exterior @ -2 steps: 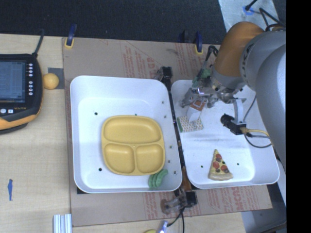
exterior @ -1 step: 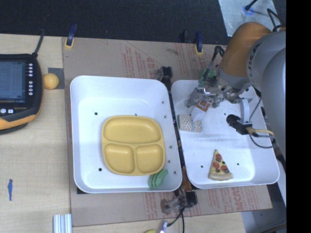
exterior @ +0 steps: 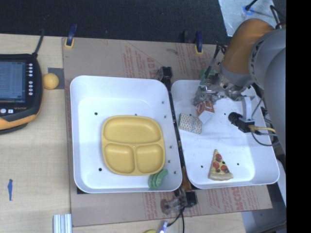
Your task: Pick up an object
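Gripper (exterior: 206, 95): low over the far-left part of the right bin (exterior: 262, 178), reaching in from the right; whether it is parted or closed I cannot tell, and nothing can be seen caught in it.
Carton (exterior: 205, 107): small, red-brown and white, just under the gripper's tip, near the bin's far-left corner; probably the target, since the tool sits right above it.
Pouch (exterior: 190, 123): pale, patterned, just nearer than the carton, by the bin's left wall.
Pizza (exterior: 219, 166): toy slice, near the bin's near edge, well apart from the gripper.
Left bin (exterior: 82, 130): holds a yellow tray (exterior: 132, 143) in its middle and a green toy (exterior: 157, 179) at its near-right corner.
Bench: bins lie on clamped cardboard (exterior: 121, 57), likely to stop sliding.
Surroundings: pendant (exterior: 17, 91) and a yellow ball (exterior: 50, 80) at the bench's left edge; dark floor beyond.
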Controlling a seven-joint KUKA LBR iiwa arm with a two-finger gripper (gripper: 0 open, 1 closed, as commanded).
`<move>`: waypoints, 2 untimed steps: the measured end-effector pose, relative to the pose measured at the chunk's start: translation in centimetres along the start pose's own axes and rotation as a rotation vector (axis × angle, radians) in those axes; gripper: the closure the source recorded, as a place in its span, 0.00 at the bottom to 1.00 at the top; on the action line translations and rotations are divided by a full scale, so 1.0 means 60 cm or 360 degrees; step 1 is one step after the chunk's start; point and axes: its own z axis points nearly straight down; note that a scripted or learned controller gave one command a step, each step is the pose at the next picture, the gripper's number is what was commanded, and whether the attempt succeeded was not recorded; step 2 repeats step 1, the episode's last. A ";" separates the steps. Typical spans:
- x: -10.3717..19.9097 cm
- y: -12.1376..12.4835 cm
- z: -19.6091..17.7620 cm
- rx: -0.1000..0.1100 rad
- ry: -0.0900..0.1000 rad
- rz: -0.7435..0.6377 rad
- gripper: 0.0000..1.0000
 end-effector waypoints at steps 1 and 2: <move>0.061 -0.098 -0.147 0.0006 0.0003 0.0000 1.00; 0.061 -0.098 -0.147 0.0006 0.0003 0.0000 1.00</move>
